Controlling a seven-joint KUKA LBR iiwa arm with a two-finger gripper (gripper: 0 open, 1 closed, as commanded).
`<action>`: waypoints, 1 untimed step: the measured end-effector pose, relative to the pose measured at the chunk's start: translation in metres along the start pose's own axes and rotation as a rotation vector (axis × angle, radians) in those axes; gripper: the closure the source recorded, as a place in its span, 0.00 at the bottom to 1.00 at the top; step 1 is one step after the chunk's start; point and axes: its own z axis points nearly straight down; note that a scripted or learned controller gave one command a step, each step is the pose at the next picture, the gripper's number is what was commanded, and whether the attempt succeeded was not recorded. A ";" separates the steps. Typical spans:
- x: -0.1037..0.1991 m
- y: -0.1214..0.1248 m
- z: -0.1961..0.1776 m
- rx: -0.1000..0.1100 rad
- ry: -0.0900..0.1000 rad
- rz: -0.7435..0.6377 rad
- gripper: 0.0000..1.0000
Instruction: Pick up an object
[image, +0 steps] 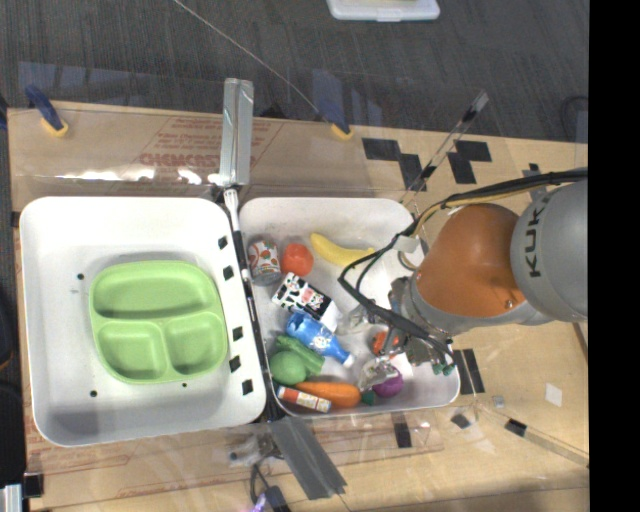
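Can't tell open or shut on the gripper (396, 352), sitting low by the purple toy (389, 383) crammed against the carrot (336, 394) in the bin's (330, 212) near-right corner, so could easily pinch wall, shove clutter, or lift nothing.

On the desk (520, 460) we see two bins side by side. The left bin (50, 300) holds a divided tray (157, 320) near its middle. The right bin (330, 212) carries a cluster of things: a can (264, 259) at its left wall, a tomato (296, 258) just right of it, and a banana (338, 250) further right. Below these lies a patterned box (301, 297), then a bottle (318, 338), then a lime (289, 367) with a carrot (333, 393) along the near wall. The arm (490, 265) reaches in from the right, its pincer (385, 362) low over the bin's near right corner, beside a round fruit (388, 384).
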 end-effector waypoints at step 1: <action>-0.008 0.027 0.002 -0.006 0.005 -0.436 0.00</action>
